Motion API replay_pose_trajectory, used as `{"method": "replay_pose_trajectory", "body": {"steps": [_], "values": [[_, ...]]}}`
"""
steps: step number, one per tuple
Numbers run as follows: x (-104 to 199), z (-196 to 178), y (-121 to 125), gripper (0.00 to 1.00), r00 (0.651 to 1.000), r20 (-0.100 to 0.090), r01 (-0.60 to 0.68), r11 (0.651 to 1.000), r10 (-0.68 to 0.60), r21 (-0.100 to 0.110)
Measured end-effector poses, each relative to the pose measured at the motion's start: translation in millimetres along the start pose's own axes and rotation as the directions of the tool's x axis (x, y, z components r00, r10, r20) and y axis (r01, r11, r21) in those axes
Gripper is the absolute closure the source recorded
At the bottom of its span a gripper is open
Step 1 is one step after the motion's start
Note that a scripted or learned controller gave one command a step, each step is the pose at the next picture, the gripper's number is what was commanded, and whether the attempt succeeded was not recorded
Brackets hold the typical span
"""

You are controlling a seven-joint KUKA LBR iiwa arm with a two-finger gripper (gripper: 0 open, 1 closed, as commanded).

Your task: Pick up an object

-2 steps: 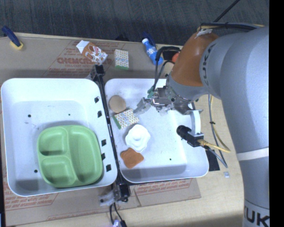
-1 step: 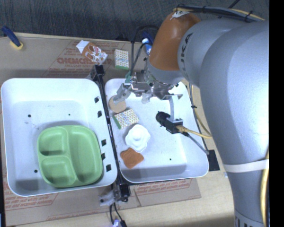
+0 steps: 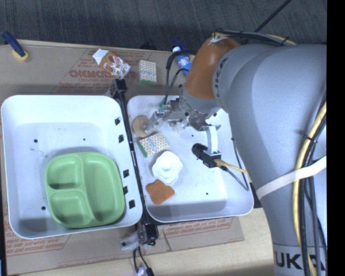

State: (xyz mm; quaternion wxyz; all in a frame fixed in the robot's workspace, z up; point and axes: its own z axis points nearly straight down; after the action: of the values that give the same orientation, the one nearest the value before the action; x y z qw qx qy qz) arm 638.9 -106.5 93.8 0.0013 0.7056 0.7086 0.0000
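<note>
Robot arm reaching from the right into the right-hand of two white bins on a table.

The hand [image 3: 164,115] sits low over the far left part of the right bin [image 3: 218,197], next to a round tan object [image 3: 140,125]; whether it is open or closed, or touching anything, cannot be told. Four loose things lie in this bin, in a rough line along its left side: the one tan round piece, one checkered packet [image 3: 154,144] lying at a slant, one white lumpy object [image 3: 167,167], and one orange-brown piece [image 3: 160,192] nearest the camera. A black part [image 3: 205,154] of the arm hangs over the bin's middle. The left bin [image 3: 23,114] holds one green divided tray [image 3: 84,188]. Beyond the bins, two small packets [image 3: 148,71] rest on the cardboard [image 3: 63,68] covering the table.
</note>
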Motion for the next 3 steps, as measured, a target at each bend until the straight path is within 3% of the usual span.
{"method": "replay_pose_trajectory", "body": {"steps": [1, 2, 3], "values": [[1.2, -9.8, 0.1, 1.00, 1.000, -0.002, 0.004, 1.000, -0.004, 0.002], [86.5, -99.5, 18.7, 1.00, 1.000, -0.004, 0.003, 1.000, -0.003, 0.001], [85.3, -98.6, 18.1, 0.00, 1.000, -0.003, 0.002, 1.000, -0.002, 0.003]]}}
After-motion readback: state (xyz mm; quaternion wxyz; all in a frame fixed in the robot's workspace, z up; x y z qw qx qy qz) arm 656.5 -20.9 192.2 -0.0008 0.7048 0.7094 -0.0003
